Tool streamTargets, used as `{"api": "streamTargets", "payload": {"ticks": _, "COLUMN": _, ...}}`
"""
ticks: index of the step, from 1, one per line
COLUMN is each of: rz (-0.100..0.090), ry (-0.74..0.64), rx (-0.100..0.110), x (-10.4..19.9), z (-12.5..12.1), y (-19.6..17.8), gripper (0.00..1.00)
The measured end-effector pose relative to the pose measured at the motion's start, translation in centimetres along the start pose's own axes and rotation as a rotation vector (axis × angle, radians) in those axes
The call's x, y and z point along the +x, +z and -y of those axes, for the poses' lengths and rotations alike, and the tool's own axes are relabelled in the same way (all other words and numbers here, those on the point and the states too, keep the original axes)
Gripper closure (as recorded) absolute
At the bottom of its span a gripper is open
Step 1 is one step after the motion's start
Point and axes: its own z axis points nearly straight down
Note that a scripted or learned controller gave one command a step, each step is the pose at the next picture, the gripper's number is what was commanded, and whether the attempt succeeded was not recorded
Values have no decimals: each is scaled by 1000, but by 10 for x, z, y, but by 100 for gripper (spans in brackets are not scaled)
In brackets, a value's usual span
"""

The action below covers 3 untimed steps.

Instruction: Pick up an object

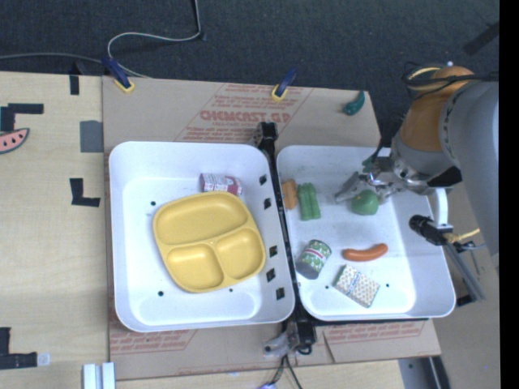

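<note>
One hand (362,190) over green object (365,203)

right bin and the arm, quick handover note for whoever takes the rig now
Gripper: low in the right bin, fingers spread around the green ball, not lifted.
Also in that bin: green block, orange piece, can, sausage, patterned packet.
Left bin: yellow tray, small red-and-white pack.
Done: approach to the ball.
Left: close, lift, confirm the grasp.

The divided tray (209,241) lies in the left bin (130,241); the can (313,258) and sausage (365,253) lie in the right bin (422,290).
</note>
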Motion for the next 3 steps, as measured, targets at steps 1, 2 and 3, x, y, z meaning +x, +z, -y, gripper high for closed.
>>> {"api": "streamTargets", "payload": {"ticks": 1, "rz": 3, "ry": -1, "rx": -3, "x": -1, "z": -1, "y": -10, "gripper": 100}}
{"api": "streamTargets", "payload": {"ticks": 2, "rz": 2, "ry": 1, "rx": 0, "x": -18, "z": 47, "y": -174, "gripper": 100}}
{"api": "streamTargets", "payload": {"ticks": 3, "rz": 0, "ry": 3, "rx": 4, "x": 1, "z": 94, "y": -175, "gripper": 100}}
